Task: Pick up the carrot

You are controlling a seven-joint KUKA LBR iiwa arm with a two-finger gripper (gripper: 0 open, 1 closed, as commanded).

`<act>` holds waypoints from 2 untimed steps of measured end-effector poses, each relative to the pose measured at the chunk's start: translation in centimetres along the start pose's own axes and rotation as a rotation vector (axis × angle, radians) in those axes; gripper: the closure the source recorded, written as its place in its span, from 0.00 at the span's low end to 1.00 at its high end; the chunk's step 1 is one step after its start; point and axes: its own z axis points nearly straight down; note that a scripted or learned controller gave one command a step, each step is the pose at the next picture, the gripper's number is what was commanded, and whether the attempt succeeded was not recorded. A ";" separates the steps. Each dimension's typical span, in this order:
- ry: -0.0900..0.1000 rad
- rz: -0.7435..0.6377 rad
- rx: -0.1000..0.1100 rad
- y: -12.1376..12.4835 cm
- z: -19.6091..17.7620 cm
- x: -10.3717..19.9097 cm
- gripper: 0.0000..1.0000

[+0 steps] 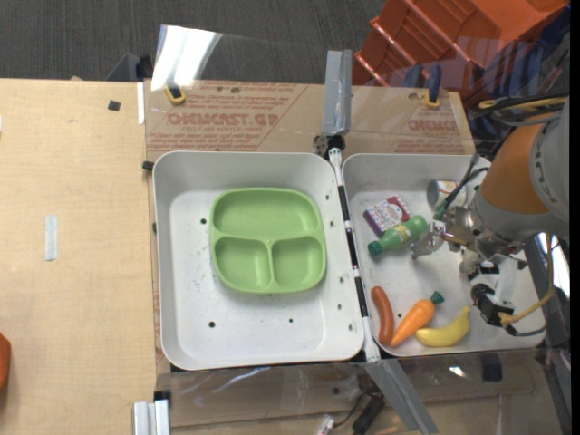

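The carrot point(414, 320), orange with a green top, lies at a slant near the front edge of the right bin point(404, 172). It sits between a red sausage point(383, 314) on its left and a yellow banana point(446, 332) on its right. My gripper point(426, 242) hangs low over the middle of the right bin, behind the carrot and apart from it. It is right beside the base of a green bottle point(397, 236). Nothing shows in its grasp.
A purple packet point(387, 212) lies behind the green bottle. The left bin point(177, 270) holds a green three-compartment plate point(268, 239). The grey arm with its orange band point(521, 175) and loose cables point(498, 302) crowd the right bin's right side.
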 end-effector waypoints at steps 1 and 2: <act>0.003 0.080 0.003 -4.5 0.0 -6.8 0.00; 0.002 0.079 0.004 -4.5 -0.8 -6.8 1.00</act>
